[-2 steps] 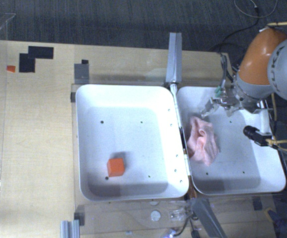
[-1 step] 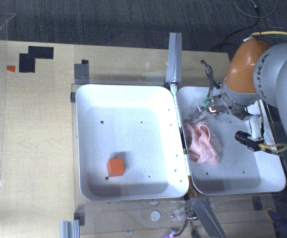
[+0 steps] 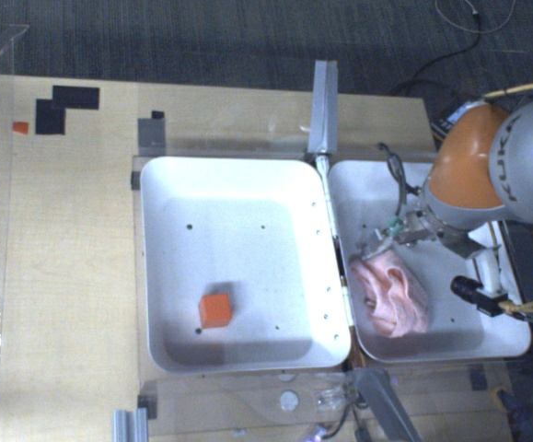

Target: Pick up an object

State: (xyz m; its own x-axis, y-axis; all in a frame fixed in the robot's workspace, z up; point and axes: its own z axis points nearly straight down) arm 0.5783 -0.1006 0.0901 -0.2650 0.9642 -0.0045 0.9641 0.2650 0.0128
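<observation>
A crumpled pink cloth [image 3: 391,293] lies in the right bin [image 3: 459,334], near its left wall. My gripper [image 3: 386,238] reaches in from the right and sits low just above the cloth's upper edge. The arm's orange band [image 3: 464,164] and grey wrist cover the bin's upper right. An orange block [image 3: 215,310] rests on the floor of the left bin [image 3: 229,191], toward its front left.
A metal divider post [image 3: 323,109] stands behind the seam between the two bins. Black cables and a black connector [image 3: 476,295] hang over the right bin's right side. Black and orange markers [image 3: 54,110] lie on the wooden bench at far left.
</observation>
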